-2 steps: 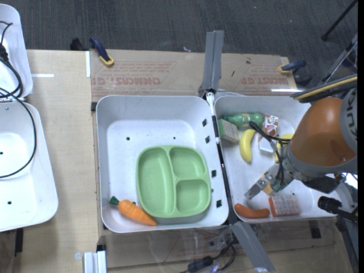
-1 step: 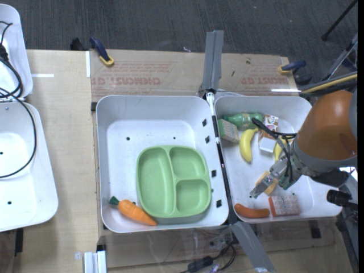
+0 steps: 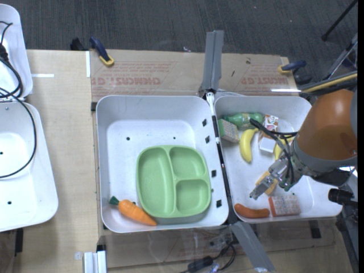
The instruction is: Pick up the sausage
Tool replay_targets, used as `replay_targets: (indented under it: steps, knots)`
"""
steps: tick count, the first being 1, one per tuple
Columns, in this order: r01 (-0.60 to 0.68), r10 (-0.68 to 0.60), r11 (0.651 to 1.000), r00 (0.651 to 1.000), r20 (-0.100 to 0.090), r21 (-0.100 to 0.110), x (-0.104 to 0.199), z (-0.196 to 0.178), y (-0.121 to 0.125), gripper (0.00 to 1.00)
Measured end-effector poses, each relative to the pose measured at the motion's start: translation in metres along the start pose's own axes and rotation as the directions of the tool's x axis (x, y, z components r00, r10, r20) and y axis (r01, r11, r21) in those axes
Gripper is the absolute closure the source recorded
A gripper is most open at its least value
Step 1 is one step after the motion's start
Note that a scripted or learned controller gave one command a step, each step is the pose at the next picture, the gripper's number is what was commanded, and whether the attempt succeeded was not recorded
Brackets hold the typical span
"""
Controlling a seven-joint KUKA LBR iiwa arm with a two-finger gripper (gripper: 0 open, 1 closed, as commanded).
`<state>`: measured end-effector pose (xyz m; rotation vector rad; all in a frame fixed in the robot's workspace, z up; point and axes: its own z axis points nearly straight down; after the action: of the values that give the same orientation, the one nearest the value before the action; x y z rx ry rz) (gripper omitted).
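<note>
The sausage (image 3: 252,211) is a short reddish-brown link lying flat by the front wall of the right bin (image 3: 318,212). My gripper (image 3: 263,187) hangs low over the right bin, just above and slightly right of the sausage, and appears apart from it. The grey arm with its orange band (image 3: 333,127) reaches in from the right and hides part of the bin's right side.
In the right bin are a banana (image 3: 246,145), a green bottle (image 3: 242,120), a white packet (image 3: 267,142) and a pinkish box (image 3: 284,205) right of the sausage. The left bin (image 3: 114,152) holds a green divided plate (image 3: 173,181) and a carrot (image 3: 134,211).
</note>
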<state>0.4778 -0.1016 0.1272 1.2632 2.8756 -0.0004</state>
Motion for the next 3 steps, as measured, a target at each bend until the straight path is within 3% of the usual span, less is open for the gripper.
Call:
replay_targets:
  steps: [1,2,3]
  knots:
    - [0.270,-0.270,0.963,0.963,0.000,-0.001,0.001,-0.003,0.002,0.00]
    - [0.291,-0.291,0.957,0.957,0.000,-0.001,0.007,0.036,0.006,0.00]
    - [0.312,-0.312,0.950,0.950,0.000,0.000,0.005,0.036,0.004,0.00]
